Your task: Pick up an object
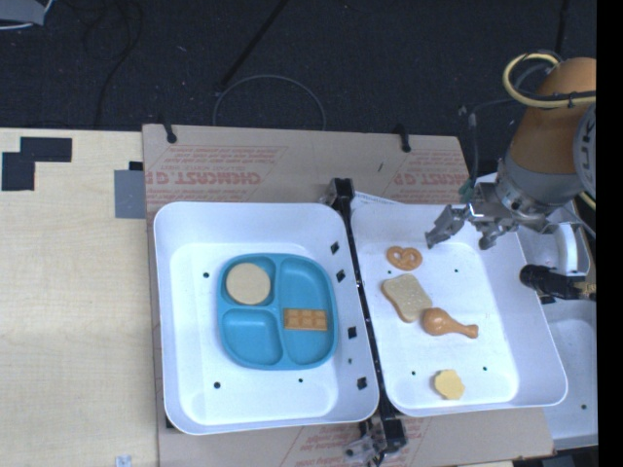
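Arm: grey KUKA arm (550,163) with an orange band, reaching in from the right over the far right corner of the right bin.
Hand: the hand (465,227) hangs above the far part of the right bin, its 2 fingers (443,230) spread apart and released, with nothing between them.
Right bin: shallow white bin (531,358) under the hand, holding 4 toy food pieces.
Pretzel: small brown pretzel (404,257), the piece closest to the hand, just below and left of the fingertips, lying flat on the bin floor, apart from the hand.
Bread slice: pale toast slice (406,297), nearer the camera than the pretzel and just beside it, lying flat.
Drumstick: orange-brown chicken drumstick (448,324), touching or nearly touching the bread slice's near right edge, its bone end pointing right.
Yellow piece: small yellow chunk (449,385) at the near end of the right bin, well apart from the hand.
Left bin: second white bin (185,358), to the left of the hand, across the black divider where the 2 bins meet.
Blue tray: blue plate (277,353) with 3 compartments, resting in the left bin.
Round cracker: tan disc (247,283) in the tray's far left compartment.
Waffle piece: orange-brown rectangle (306,320) in the tray's right compartment.
Table: light wood table (68,309) with a cardboard sheet (292,168) under both bins, left of and behind the hand.
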Controlling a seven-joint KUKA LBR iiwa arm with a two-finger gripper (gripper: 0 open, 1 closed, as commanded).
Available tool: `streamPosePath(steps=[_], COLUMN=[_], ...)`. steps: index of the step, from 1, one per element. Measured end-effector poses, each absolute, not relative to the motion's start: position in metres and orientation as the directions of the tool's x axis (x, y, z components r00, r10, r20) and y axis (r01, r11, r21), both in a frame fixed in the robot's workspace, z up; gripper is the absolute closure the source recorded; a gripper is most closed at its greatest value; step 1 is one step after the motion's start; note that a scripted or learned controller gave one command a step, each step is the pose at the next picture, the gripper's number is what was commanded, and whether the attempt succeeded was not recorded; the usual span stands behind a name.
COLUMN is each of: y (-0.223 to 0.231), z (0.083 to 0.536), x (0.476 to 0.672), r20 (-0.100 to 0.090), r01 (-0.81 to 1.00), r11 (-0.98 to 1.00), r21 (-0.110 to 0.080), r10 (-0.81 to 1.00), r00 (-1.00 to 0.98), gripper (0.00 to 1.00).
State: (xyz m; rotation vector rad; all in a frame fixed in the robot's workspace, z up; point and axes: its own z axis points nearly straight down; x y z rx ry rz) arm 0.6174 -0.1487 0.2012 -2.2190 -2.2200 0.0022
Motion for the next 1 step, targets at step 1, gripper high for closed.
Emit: streamPosePath(steps=[1], y=[-0.1550], z=[0.1502], x=[0.6094], r20=[0.001], r01=[1.000], r11=[0.000], r21=[-0.008], r10=[1.000], r00=[0.000], gripper=[0.00])
